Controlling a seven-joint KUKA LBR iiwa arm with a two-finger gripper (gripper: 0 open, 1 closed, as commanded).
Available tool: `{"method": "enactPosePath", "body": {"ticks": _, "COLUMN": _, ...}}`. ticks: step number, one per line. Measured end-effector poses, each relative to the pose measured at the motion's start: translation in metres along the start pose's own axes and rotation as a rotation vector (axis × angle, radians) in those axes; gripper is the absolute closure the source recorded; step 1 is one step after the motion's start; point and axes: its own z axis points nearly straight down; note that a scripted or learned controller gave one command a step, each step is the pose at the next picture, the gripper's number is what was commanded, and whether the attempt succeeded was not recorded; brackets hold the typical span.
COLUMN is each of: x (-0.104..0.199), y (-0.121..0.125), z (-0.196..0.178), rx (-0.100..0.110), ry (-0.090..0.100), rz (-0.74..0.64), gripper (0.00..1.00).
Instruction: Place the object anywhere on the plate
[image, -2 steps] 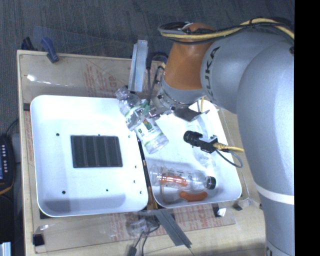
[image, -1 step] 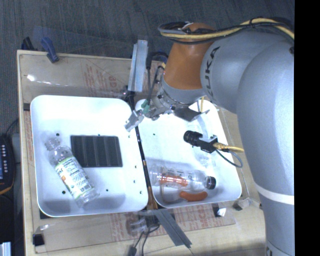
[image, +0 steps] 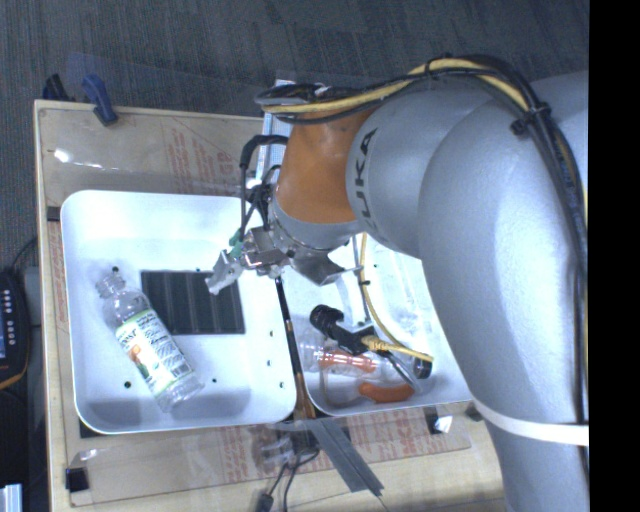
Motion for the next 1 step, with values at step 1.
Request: {"method": "enactPosePath", "body": {"ticks": 1, "x": 0.0497, "y": -0.0379, "z": 0.0008, "rx": 0.001, "ry": 0.000, "rz": 0.147, "gripper": 0.00}}
